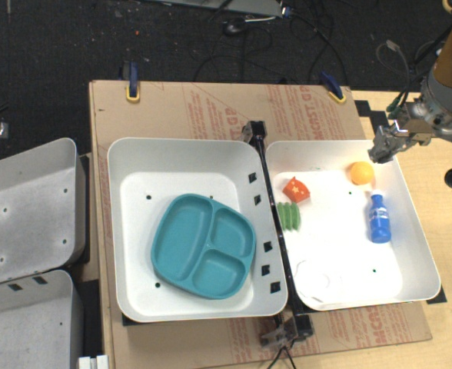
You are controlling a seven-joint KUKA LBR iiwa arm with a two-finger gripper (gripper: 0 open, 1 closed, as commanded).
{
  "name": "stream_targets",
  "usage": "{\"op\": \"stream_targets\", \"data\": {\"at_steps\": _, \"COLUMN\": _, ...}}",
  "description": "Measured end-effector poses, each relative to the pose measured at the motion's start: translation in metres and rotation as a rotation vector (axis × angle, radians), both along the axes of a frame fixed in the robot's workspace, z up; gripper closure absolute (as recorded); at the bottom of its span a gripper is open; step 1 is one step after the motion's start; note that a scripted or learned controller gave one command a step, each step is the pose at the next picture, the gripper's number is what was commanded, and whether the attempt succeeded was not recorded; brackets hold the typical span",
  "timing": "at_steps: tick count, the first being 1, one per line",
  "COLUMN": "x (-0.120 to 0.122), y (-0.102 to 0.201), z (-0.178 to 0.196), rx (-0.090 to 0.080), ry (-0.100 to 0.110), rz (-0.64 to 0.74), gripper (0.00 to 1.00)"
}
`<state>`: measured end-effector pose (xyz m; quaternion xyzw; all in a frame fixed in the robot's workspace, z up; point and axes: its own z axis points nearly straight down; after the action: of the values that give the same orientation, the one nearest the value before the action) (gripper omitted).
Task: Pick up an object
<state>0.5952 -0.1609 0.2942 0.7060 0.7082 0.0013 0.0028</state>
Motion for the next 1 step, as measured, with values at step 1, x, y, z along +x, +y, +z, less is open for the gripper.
{"op": "stream_targets", "data": {"at_steps": 1, "x": 0.0005, "y": 0.0555, "z": -0.0192, "rx": 0.003, "ry": 0.006, "rz": 0.003, "gripper": 1.00}}
